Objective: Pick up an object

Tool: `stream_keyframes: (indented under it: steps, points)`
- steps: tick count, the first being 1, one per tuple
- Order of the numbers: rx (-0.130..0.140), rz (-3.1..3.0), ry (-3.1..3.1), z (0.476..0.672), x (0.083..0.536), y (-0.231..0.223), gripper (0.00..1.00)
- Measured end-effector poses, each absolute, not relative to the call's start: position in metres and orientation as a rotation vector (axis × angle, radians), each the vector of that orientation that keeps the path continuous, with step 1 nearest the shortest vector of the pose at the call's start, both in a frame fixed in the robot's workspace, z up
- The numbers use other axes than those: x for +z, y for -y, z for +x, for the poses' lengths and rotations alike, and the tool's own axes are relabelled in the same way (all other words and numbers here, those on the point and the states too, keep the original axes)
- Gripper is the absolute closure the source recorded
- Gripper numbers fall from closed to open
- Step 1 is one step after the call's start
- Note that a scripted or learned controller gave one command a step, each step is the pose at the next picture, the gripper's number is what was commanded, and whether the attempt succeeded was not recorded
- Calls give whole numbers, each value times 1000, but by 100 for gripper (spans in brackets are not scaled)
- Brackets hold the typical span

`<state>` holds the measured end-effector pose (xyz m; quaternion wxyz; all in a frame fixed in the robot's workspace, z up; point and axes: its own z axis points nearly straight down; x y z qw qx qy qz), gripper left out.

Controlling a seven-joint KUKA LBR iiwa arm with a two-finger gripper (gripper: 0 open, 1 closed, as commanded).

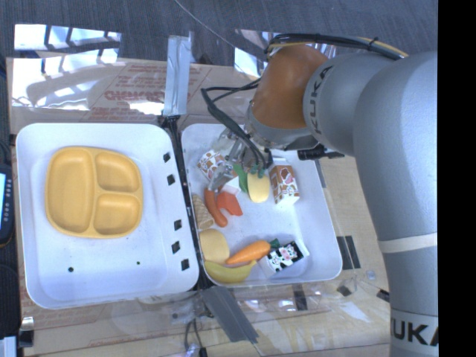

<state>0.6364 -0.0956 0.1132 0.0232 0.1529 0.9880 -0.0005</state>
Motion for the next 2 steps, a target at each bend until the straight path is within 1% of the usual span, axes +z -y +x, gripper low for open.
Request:
stream_keyframes:
  steps: [1, 2]
  points:
    - [0, 500, -3062, 644, 110, 96, 0]
    - [3, 602, -3035, 637, 111, 93, 0]
